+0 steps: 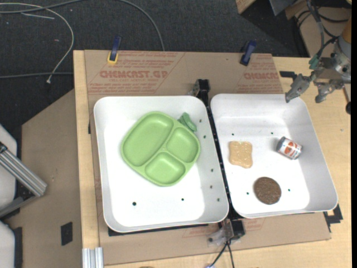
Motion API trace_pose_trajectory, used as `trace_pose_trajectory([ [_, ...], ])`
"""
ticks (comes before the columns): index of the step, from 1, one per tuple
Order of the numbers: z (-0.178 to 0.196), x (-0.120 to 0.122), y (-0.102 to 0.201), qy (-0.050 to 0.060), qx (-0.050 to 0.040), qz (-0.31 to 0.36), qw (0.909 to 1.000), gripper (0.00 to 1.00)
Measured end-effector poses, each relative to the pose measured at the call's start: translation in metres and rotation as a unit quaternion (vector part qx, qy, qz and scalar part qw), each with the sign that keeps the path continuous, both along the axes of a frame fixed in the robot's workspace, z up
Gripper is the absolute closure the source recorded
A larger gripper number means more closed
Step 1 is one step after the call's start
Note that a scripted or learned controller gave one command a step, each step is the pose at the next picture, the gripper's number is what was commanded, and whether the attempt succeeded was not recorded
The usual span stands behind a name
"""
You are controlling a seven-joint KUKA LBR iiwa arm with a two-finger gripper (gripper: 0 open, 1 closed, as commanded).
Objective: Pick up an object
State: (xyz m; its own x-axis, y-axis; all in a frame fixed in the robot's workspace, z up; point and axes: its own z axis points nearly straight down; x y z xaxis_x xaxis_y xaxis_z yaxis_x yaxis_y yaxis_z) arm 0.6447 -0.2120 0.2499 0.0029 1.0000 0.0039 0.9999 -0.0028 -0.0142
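A: Scene, left to right. Left shallow white plastic bin [111,205]: light-green three-compartment plastic tray [160,148], with a small darker-green piece [188,121] touching its upper right edge.

B: Right bin?

A: Right shallow white plastic bin [312,197] has three loose items. Pale tan toast-shaped slice [240,153] near its left wall, dark brown round patty-like disc [268,190] below and to the right of it, small red-and-white can [289,148] on its side toward the right wall. All three well apart from each other.

B: Gripper?

A: Two-finger gripper [309,92] sits over the top right corner of the right bin, fingers spread, nothing between them.

B: So what step?

A: Looks like approach, no grasp yet. Nearest candidate is the can.

B: Next move?

A: My read: travel down-left over the chosen item, descend, straddle it, close. Can may roll if the fingers go along its axis. Slice and disc are flat and look harder to pinch.
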Motion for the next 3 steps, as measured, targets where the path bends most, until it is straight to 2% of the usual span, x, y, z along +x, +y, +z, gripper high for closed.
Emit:
trace_pose_trajectory([
  [1, 0.008, 0.003, 0.001, -0.007, -0.0017, 0.002, 1.0, 0.0],
  [2, -0.055, 0.003, 0.004, -0.004, -0.0006, 0.002, 1.0, 0.0],
  [3, -0.098, -0.003, 0.001, -0.005, -0.0011, 0.001, 1.0, 0.0],
])
